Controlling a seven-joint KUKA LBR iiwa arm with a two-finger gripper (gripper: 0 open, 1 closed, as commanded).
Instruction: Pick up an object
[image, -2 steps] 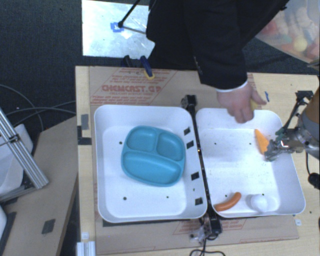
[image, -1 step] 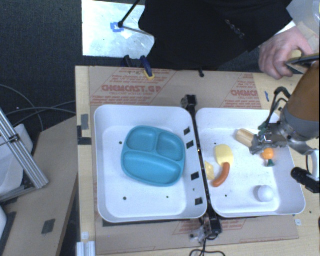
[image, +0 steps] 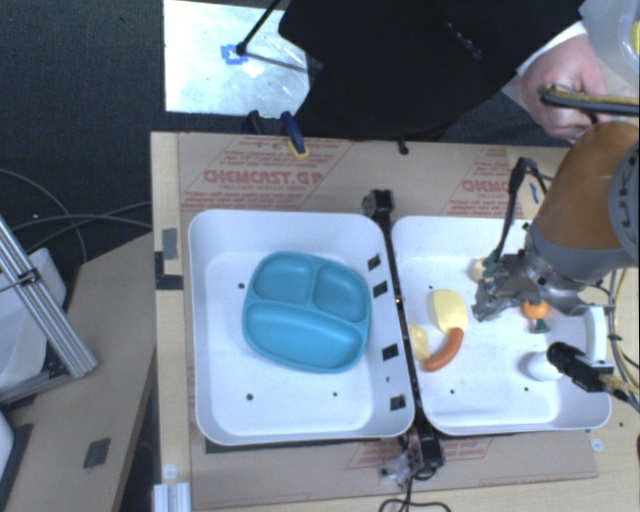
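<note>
The arm (image: 590, 200) reached down into the right bin (image: 480, 405), its gripper (image: 492, 300) low over the floor near the yellow piece (image: 449, 307); whether the jaws were apart or together could not be told. A sausage (image: 444, 350) lay just below (touching the yellow piece). The blue divided plate (image: 305, 310) sat in the left bin (image: 290, 415).

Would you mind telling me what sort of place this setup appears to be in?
Most likely a robotics lab or test bench. Two white bins sit side by side on a cardboard-covered bench, a grey and orange robot arm reaches over the right one, and the objects are toys: a blue divided plate and plastic food.
</note>
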